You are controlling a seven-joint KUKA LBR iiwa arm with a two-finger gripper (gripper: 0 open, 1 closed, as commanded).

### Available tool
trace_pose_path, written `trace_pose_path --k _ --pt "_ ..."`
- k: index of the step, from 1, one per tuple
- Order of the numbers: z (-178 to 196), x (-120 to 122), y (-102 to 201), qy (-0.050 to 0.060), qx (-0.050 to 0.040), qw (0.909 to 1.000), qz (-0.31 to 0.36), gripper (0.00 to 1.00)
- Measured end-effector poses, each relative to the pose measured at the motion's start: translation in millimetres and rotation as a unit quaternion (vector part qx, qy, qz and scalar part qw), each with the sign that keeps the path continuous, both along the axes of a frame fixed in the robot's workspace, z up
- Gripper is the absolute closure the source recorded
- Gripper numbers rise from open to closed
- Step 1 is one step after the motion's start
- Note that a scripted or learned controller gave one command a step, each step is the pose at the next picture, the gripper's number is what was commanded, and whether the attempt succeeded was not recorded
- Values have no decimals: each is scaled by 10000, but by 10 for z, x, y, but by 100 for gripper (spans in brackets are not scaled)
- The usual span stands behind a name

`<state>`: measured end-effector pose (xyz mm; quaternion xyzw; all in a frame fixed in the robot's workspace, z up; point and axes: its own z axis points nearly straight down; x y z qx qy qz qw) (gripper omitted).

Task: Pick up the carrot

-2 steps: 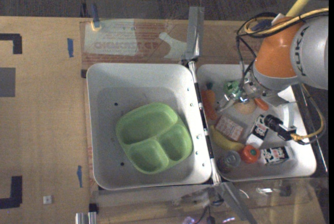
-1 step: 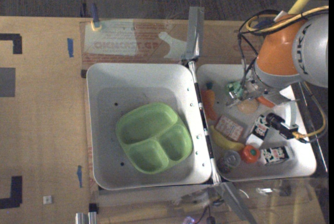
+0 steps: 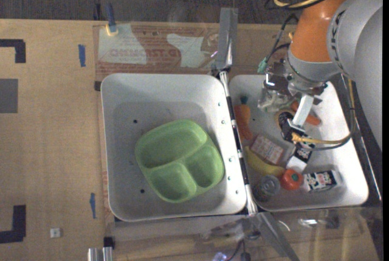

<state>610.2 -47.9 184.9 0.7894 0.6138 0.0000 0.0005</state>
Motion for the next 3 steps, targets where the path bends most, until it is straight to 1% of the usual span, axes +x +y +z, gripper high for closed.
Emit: trace_pose_path --k 1,2,3 --pt "-2 -2 0 4 0 10000 -2 0" --pt "-986 -162 -536 -18 -1 9996 267 0" --pt "-871 -148 -534 -36 0 9996 264 100"
